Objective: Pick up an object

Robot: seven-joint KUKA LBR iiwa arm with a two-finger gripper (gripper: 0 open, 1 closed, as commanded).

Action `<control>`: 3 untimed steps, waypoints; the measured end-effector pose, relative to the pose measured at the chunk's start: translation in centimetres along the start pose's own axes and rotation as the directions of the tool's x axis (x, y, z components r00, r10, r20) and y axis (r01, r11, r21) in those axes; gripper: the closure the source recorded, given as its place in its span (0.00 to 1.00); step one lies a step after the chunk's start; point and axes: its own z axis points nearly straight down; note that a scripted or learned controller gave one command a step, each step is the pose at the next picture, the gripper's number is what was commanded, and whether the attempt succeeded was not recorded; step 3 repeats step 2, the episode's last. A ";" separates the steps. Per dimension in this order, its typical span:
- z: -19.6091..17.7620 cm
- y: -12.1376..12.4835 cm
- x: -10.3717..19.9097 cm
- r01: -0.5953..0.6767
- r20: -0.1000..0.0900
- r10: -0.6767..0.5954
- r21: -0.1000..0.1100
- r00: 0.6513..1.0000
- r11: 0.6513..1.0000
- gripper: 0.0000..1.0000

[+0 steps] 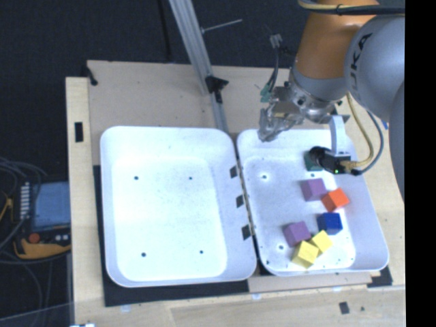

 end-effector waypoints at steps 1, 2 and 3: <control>1.0 -0.2 4.3 0.000 0.000 0.000 0.001 1.000 1.000 1.00; 1.5 -1.3 10.5 0.002 -0.001 -0.002 0.001 1.000 1.000 1.00; 1.5 -1.3 10.5 0.002 -0.001 -0.002 0.001 1.000 1.000 1.00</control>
